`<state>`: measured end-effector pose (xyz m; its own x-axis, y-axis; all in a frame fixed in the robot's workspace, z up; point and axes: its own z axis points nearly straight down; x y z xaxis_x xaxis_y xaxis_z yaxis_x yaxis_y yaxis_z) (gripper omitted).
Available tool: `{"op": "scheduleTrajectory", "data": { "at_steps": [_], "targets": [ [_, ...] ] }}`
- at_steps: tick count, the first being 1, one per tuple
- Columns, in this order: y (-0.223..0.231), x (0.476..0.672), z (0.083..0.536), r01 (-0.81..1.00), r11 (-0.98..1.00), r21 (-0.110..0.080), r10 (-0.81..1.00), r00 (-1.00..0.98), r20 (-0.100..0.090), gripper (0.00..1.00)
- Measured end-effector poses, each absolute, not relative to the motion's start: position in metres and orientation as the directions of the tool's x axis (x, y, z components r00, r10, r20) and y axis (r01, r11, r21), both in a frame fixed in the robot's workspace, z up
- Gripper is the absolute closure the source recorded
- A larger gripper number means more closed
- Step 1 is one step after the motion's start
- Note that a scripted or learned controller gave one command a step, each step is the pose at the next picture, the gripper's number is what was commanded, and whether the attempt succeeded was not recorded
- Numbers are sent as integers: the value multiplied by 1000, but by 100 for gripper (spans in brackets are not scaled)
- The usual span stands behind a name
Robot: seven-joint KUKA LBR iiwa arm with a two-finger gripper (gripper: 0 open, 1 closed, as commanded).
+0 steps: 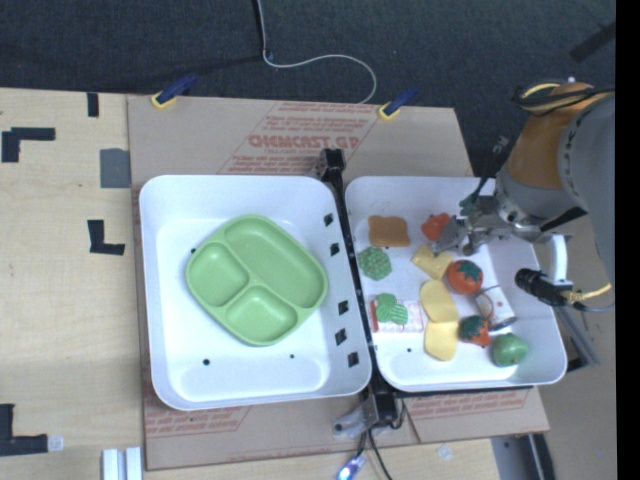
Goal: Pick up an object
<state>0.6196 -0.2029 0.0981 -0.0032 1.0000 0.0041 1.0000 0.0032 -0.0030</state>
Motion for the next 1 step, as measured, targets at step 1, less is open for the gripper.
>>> {"op": "scheduleTrajectory", "data": {
  "at_steps": [1],
  "targets": [
    [-194, 625, 153, 1000, 2, 0, 1000, -2, 0, 100]
  ]
}}
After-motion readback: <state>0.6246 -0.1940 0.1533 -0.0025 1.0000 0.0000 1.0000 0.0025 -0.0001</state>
